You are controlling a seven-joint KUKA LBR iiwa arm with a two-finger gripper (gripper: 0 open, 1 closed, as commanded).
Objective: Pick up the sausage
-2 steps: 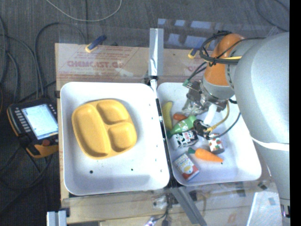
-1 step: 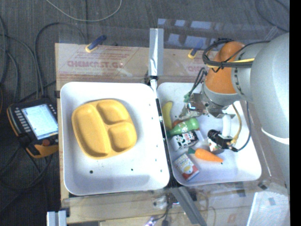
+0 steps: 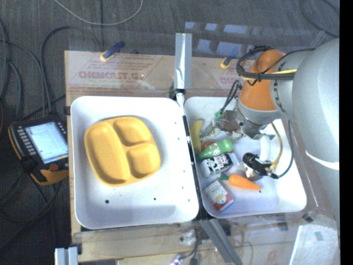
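I see two white bins on the bench; the gripper (image 3: 223, 125) hangs over the right bin (image 3: 287, 200), its grip unreadable, and I can't pick out a sausage.

The grey KUKA arm (image 3: 317, 101) reaches in from the right, its orange band (image 3: 263, 90) sitting above the wrist as it angles downward; the gripper (image 3: 220, 123) points down and left, its fingers too obscured to read as open or shut
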